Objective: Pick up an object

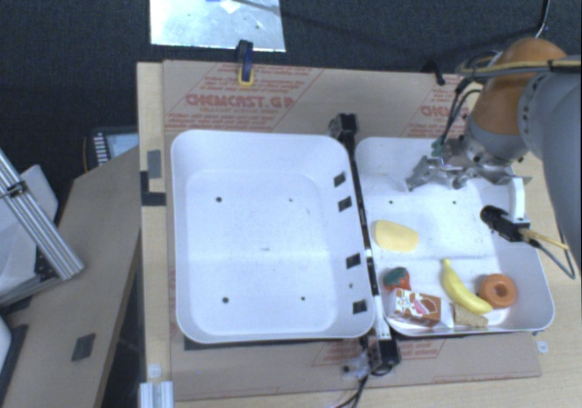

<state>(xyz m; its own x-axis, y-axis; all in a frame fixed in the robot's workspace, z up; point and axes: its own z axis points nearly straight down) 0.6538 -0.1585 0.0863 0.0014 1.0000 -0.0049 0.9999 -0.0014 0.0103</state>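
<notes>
In the right bin (536,306), near its front edge, the banana (459,286) lies beside an orange ring (497,290). It looks light, smooth and curved, best pinched across its middle. The tool (435,170) hovers well apart, apparently spread open, holding nothing.

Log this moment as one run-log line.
arm: over right bin's far end | gripper: nothing seen held | right white bin: yellow banana, orange ring, pale yellow lump | pick: not yet
</notes>
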